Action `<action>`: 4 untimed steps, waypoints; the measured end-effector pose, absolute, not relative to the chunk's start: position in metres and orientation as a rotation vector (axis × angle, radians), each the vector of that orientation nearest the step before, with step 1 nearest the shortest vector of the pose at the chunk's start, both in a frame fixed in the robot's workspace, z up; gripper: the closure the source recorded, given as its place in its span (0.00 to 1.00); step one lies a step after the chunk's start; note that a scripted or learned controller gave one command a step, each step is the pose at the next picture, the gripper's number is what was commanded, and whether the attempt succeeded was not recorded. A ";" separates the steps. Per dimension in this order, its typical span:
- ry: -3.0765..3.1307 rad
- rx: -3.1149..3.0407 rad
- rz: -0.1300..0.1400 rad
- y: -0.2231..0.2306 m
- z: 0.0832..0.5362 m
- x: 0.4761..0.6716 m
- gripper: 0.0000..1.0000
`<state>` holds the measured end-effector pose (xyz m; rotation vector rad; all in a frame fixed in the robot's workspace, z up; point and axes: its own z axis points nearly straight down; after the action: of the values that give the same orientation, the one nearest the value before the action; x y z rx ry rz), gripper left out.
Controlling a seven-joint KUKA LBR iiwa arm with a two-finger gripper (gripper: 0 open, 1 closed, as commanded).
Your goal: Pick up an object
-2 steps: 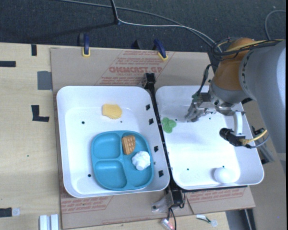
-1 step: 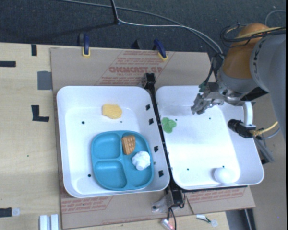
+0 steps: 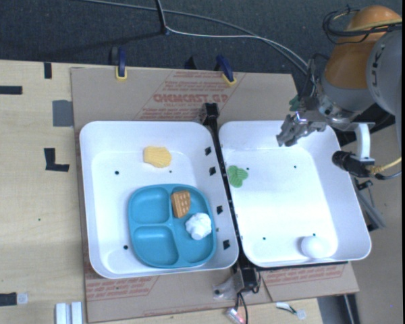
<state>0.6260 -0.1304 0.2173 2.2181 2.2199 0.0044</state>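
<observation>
1. The step in hand looks like the approach: the gripper (image 3: 291, 132) hangs over the far right part of the right bin (image 3: 337, 174), above bare white floor, with nothing between its jaws.
2. Whether the jaws are spread or pressed together I cannot tell; from this slant they read as one dark, blurred tip.
3. Taking the right bin as the landmark, two candidate objects lie inside it. A small green object (image 3: 237, 176) sits against its left wall, about midway along. A white ball (image 3: 316, 246) rests near its near right corner, pale against the pale floor and easy to lose.
4. The gripper stands well apart from both: the green object lies to its left and nearer the camera, the ball much nearer the camera.
5. Left of the right bin, the left bin (image 3: 94, 181) holds a blue divided tray (image 3: 148, 241), a yellow piece (image 3: 157, 156) beyond the tray, a tan waffle-like piece (image 3: 181, 203) on the tray's centre ridge, and a white lump (image 3: 198, 226) on the tray's right side.
6. The green object seems the likelier target. The next move calls for travel across the right bin toward its left wall, then a descent with the jaws parted.
7. The risk, as I judge it, is that wall: a jaw may strike it before closing.
</observation>
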 end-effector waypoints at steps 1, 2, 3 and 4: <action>2.221 2.221 0.001 -0.130 0.234 0.626 1.00; 2.227 2.216 0.002 -0.074 0.242 0.618 1.00; 2.228 2.216 0.002 -0.020 0.248 0.613 1.00; 2.229 2.216 0.000 0.042 0.240 0.601 1.00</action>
<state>0.6009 0.0421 0.2396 2.2163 2.2288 0.0002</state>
